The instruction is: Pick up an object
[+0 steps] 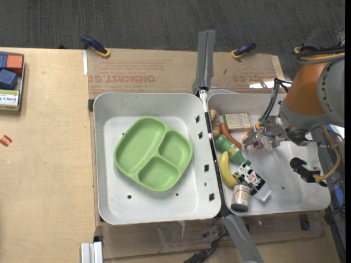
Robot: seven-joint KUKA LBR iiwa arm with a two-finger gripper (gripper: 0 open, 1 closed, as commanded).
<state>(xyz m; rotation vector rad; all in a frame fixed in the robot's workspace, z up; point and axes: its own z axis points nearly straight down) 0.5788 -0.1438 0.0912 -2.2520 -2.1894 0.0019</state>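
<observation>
Banana (225, 169) crowded along right bin (296, 199) left wall: green bottle (228, 147), small can (239, 198), patterned box (237, 121). Gripper (262, 139) close by; claw state unclear.

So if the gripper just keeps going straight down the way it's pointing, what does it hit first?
Most likely the bare floor of the right bin. The gripper hangs over open white space, with the green bottle and carrot just to its left. Depth is hard to judge from this slant, so it might clip them.

Bright, even overhead light; soft shadows inside white bins (104, 163), mild glare on rims. Sharp mid-frame, slight blur at tool (262, 141).
</observation>
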